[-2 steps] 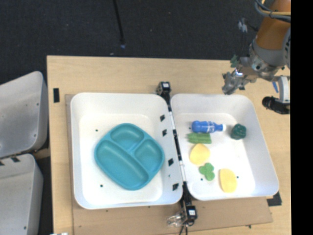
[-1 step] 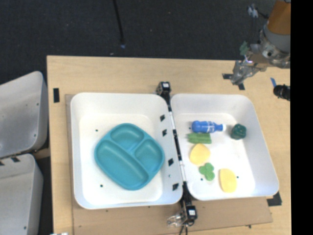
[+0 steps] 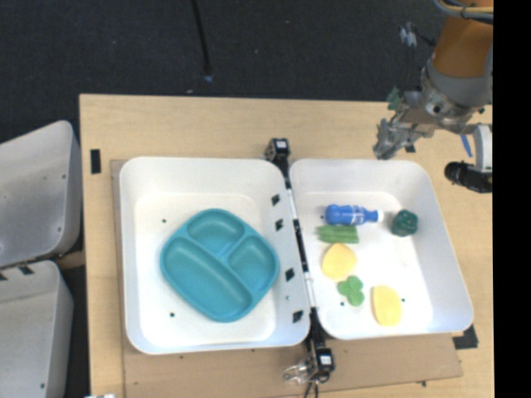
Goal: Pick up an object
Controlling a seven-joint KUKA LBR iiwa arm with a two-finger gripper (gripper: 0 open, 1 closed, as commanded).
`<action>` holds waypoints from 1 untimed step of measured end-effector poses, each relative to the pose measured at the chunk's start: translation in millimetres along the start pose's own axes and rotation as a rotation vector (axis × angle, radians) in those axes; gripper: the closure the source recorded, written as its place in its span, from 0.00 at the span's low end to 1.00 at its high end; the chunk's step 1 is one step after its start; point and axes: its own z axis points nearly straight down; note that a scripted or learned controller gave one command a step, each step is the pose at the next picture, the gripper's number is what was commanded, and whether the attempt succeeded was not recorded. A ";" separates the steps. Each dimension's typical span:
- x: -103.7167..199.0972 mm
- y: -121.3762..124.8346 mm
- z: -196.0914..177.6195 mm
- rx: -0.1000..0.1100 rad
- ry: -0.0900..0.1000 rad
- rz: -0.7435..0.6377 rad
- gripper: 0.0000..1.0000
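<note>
The gripper (image 3: 390,143) is hovering just beyond the right bin (image 3: 431,189), above the blue bottle (image 3: 349,215). Its opening is too blurry to call.

Two bins are set side by side on the bench (image 3: 99,123). A tray (image 3: 217,262) lies in the left bin (image 3: 141,181). In the right bin (image 3: 431,222), a bottle (image 3: 349,215) is placed farthest, toys nearer.
</note>
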 end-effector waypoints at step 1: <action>50.9 -18.9 17.4 0.001 0.002 -0.002 1.00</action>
